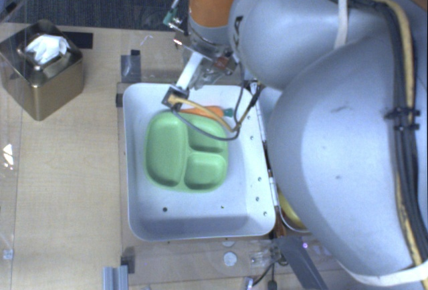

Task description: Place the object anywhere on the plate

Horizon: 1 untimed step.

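Starting at the near side, the white bin (200, 225) shows some bare floor, and the green plate (187, 152) lies in the middle of it. The plate has three dips. At about 1 o'clock on the plate, right at its far rim, lies an orange carrot (204, 110). It looks like a toy, with a bit of green at its 3 o'clock end. It touches the rim, but I cannot tell if it rests on the plate or just behind it. The gripper (212, 73) hangs just past the carrot, at 12 o'clock, very close to it. I cannot tell if the gripper is open or shut, and I cannot see that it holds anything. The carrot is probably light, hard and smooth, so it could slip or roll. I think the best place to take it is across its fat middle, from the two long sides. Far off at 10 o'clock, outside the bin, stands a brown box (47, 85) with white paper (47, 48) in it.
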Available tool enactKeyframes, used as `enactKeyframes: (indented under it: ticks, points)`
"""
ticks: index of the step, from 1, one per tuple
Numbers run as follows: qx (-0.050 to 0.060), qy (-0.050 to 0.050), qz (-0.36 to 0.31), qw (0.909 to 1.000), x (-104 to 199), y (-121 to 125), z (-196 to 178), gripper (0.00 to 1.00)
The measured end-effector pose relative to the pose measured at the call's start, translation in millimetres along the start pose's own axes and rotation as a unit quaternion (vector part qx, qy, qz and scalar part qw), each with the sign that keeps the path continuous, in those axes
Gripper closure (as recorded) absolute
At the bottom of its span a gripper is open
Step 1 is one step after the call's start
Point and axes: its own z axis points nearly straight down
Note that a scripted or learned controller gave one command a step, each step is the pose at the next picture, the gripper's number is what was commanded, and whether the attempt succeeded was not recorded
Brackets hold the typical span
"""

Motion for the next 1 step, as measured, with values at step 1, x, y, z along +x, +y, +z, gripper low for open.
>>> enactKeyframes:
  ticks: [1]
  points:
    - [0.0,0.002,0.218,0.9759,26.1,1.0,27.6,1.0]
